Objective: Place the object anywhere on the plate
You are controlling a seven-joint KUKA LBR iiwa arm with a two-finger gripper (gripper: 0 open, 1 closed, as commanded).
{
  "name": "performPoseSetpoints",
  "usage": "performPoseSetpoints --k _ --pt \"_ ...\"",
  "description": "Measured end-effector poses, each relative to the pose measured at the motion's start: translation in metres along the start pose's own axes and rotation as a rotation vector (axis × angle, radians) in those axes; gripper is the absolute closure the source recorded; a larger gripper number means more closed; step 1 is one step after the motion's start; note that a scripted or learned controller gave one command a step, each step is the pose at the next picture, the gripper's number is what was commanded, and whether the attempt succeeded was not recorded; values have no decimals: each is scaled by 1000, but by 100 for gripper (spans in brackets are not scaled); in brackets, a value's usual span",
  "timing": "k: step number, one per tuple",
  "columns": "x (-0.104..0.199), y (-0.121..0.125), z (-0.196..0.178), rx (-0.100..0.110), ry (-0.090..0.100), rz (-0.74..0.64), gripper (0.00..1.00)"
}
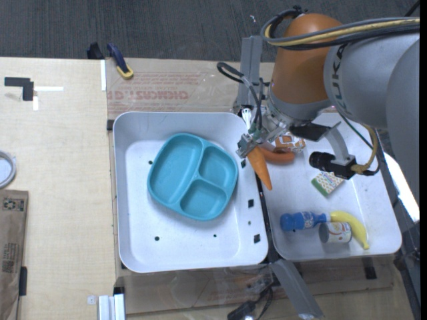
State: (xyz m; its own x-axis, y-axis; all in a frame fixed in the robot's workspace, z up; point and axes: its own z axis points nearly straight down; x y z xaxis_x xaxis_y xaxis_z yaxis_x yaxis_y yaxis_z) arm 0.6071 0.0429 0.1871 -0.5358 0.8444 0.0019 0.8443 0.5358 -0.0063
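1. The carrot [262,169] is your object here; before it, look at the far left, where the bench [53,179] carries a brown paper bag [12,239] at the view's edge and a black angle bracket [20,85] near the top.
2. Next you meet the left bin [133,245], and in it the blue plate [193,176], a three-compartment dish lying flat with nothing on it.
3. Move right to the seam between the two bins. The carrot sits right there, just beside the plate's right rim, its long axis running from upper left down to lower right, the pointed end toward the lower right.
4. Just above its thick end you find the gripper [250,144]. The carrot appears to hang from the fingertips, but the fingers are too cluttered for you to tell whether they are pinching it or spread.
5. So the relation that counts: the plate lies directly left of the carrot, a short sideways carry away.
6. Farther right, the right bin [380,239] holds a blue bottle [301,221], a can [335,232], a banana [352,227] and a small patterned box [328,182].
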Motion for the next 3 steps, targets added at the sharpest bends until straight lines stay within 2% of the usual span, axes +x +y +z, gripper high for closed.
performPoseSetpoints --k 1,2,3 --pt "0 0 0 0 0 0 0" --pt "2 0 -97 -2 -2 114 0" --pt "-7 -10 -42 1 0 194 0"
